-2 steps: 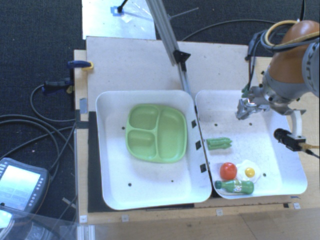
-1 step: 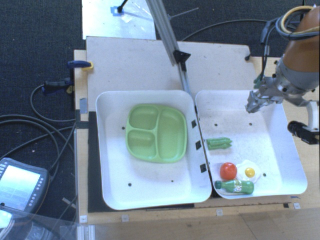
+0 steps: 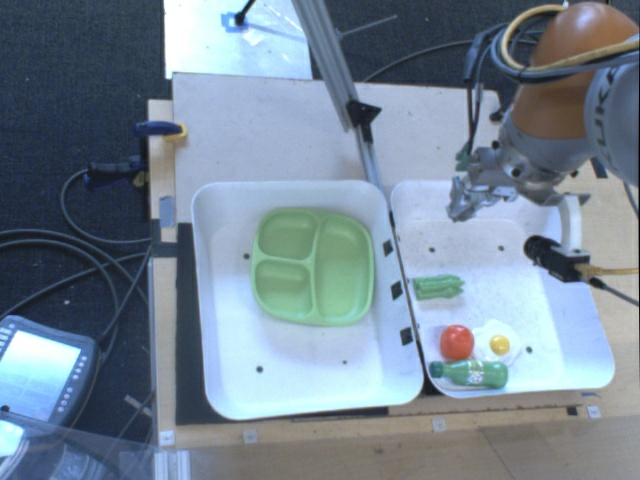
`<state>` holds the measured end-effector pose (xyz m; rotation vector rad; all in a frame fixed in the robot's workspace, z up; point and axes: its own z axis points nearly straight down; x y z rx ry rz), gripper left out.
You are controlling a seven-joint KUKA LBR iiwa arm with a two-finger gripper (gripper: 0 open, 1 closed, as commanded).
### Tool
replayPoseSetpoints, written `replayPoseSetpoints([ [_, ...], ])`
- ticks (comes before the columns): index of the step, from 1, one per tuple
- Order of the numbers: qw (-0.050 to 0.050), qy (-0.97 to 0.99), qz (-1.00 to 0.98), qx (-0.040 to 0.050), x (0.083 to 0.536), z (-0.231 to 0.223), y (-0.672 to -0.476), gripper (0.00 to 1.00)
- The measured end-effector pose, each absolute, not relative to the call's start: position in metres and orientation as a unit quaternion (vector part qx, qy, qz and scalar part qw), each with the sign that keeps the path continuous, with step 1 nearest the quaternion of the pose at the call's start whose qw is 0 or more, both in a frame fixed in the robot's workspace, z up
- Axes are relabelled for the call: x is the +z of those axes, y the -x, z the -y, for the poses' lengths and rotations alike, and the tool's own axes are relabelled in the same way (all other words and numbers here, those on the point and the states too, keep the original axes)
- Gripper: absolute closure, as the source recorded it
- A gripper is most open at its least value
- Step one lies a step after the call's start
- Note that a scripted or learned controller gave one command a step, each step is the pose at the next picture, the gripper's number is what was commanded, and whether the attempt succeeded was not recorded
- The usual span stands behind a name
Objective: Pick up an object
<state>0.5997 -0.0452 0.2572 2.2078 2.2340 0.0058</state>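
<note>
The right bin (image 3: 570,298) holds a green pickle-like piece (image 3: 438,287) near its left wall, a red tomato (image 3: 457,342), a fried egg (image 3: 497,344) and a green bottle (image 3: 470,372) lying along the front edge. My gripper (image 3: 466,204) hangs over the back left part of that bin, well behind and above the green piece. Nothing shows between its fingers.
The left bin (image 3: 220,298) carries a light green divided plate (image 3: 311,265). A slanted metal pole (image 3: 330,58) crosses the bench behind the bins. Cables and a teach pendant (image 3: 35,368) lie off the bench at left.
</note>
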Motion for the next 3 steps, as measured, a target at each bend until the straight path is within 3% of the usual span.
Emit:
replayPoseSetpoints([
  [3,0.000,-0.704,-0.711,0.0014,0.258,-0.099,-0.622,1.00],
])
